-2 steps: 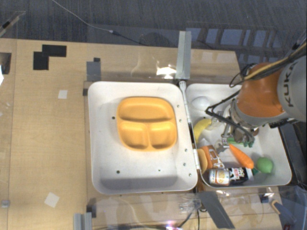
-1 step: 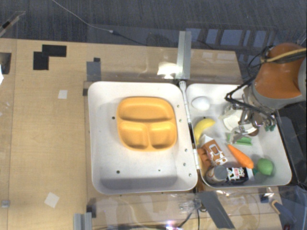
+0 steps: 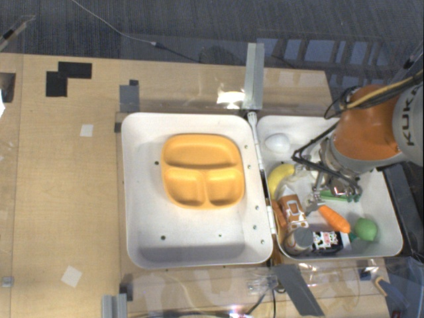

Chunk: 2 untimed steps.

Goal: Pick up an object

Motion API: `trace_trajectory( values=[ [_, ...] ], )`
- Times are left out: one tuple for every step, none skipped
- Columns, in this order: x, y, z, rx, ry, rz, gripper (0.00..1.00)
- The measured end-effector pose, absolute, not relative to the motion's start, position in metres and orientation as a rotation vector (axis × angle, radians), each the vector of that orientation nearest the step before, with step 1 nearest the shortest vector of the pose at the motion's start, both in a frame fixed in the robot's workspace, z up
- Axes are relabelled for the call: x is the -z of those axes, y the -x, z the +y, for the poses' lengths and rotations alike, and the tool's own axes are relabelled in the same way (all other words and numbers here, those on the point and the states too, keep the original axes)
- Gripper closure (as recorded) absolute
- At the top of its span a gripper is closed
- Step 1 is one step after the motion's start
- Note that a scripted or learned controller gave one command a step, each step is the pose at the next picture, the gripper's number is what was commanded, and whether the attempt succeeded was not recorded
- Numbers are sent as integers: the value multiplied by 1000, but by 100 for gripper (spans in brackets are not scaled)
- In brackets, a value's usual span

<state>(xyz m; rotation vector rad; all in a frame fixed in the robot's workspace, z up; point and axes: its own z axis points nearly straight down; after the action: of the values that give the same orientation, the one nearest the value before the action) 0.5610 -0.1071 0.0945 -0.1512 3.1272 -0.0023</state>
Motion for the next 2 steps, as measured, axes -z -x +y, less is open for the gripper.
trace_trajectory(
  values=[
    [-109,-563,-90,11,224,3122,0],
    [-92,-552,-102,10,-25,3121,0]
  ],
)
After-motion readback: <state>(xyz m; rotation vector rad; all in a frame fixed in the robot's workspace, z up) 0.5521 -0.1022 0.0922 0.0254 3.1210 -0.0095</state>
